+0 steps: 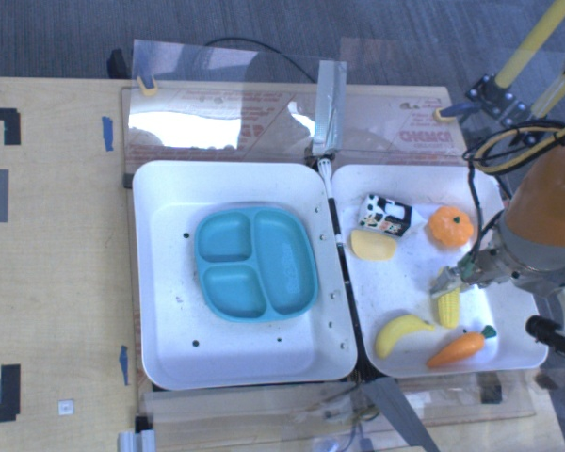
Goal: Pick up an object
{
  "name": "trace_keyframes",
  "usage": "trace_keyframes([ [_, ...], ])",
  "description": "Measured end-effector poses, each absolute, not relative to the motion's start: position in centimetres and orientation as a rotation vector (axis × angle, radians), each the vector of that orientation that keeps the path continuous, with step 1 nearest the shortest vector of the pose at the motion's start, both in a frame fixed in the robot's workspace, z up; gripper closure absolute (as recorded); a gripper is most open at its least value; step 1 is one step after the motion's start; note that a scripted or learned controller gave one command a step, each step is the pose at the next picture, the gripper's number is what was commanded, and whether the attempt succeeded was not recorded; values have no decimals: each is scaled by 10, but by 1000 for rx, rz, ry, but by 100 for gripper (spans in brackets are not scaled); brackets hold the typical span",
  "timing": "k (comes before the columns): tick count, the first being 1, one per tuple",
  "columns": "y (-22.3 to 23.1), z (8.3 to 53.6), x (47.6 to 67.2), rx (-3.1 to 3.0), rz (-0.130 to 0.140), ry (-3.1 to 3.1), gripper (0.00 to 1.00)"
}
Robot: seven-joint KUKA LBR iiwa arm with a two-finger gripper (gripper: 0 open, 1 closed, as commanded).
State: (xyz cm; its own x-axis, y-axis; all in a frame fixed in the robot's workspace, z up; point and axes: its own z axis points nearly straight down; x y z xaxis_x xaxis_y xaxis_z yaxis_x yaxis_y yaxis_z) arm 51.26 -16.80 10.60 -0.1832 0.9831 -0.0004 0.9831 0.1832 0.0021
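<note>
The claw [455, 279] hangs low in the right bin [410, 262], its tips just above the toy corn cob [447, 307]; whether it is open, closed or gripping cannot be told from this slant. The corn is short, ribbed and yellow, lying directly below the claw. Up from the claw sits a round, ridged orange pumpkin [449, 227]. To its upper left lie a black-and-white cow-patterned carton [385, 216] and a smooth pale-yellow wedge [373, 246]. Lower left rests a curved, glossy banana [401, 332]; lower right, a tapered orange carrot [460, 347] with a green tip. Far left of the claw, the left bin [165, 281] holds a teal plastic divided plate [256, 262] with three compartments. Both bins sit on a pale wooden worktop [52, 252].
</note>
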Motion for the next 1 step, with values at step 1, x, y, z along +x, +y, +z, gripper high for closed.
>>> trace_keyframes([
  [1, -110, 220, 532, 2027, 11, 2390, 100],
])
